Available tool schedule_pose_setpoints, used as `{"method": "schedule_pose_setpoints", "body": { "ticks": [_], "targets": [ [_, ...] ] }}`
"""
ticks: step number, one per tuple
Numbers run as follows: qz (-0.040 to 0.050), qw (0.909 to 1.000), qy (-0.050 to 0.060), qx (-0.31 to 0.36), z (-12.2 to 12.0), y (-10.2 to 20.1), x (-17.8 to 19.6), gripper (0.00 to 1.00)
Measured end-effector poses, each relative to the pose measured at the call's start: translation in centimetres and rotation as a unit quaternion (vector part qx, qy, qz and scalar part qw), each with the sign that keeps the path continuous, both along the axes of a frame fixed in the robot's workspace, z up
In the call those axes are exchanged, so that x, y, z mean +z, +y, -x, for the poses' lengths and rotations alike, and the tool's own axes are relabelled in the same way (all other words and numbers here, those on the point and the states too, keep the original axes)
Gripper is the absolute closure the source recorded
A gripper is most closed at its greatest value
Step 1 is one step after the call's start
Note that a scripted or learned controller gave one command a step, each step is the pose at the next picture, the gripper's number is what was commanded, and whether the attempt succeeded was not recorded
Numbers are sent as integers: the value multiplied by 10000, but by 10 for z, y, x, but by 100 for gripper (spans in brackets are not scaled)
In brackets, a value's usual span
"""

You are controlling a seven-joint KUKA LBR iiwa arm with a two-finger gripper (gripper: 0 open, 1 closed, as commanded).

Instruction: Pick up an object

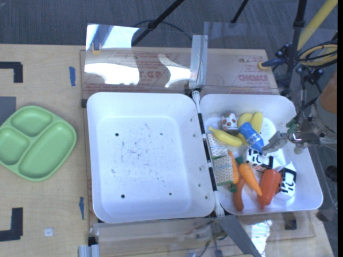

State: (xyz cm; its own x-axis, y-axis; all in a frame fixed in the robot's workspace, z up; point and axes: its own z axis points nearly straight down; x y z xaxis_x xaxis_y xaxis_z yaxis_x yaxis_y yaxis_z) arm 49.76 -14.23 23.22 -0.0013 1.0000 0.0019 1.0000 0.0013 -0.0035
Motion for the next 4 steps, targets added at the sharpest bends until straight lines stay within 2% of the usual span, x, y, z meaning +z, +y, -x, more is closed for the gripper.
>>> {"method": "schedule_pose_setpoints", "body": {
  "ticks": [1,2,3,4],
  "targets": [
    [0,10000,0,0,0,0,0,0],
    [26,9974,-107,715,-85,-37,-82,0],
    [45,9848,-155,1728,-71,-21,-119,0],
    [15,9765,-44,2156,-127,-38,-146,0]
  ]
}}
